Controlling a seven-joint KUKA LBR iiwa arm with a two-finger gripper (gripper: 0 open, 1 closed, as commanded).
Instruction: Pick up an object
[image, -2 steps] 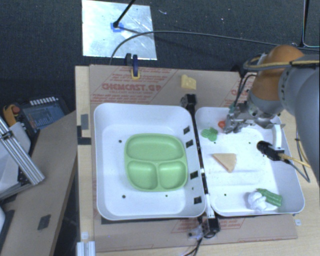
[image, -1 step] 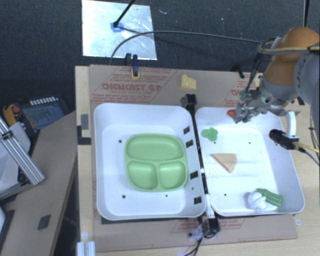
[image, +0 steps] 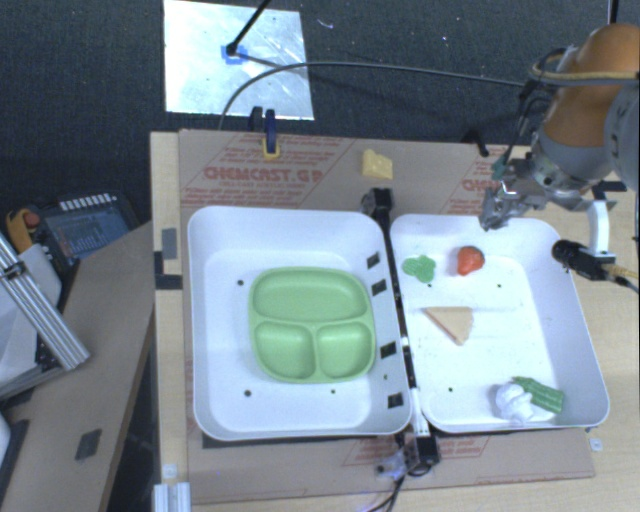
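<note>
The right bin (image: 570, 330) holds a small green leafy piece (image: 420, 267), a red-orange tomato-like piece (image: 470, 260), a tan wedge (image: 450, 322) and a white-and-green vegetable piece (image: 525, 398) near its front right corner. My gripper (image: 494, 217) hangs over the bin's back edge, just behind and to the right of the red piece. Nothing shows between its fingertips. Its tip is small and dark, so the finger gap is unclear.
The left bin (image: 215, 250) carries a green three-compartment tray (image: 308, 322). A yellow block (image: 377, 163) lies on the cardboard behind the bins. A blue-and-yellow clamp (image: 268, 130) stands at the back. Cables run across the dark floor.
</note>
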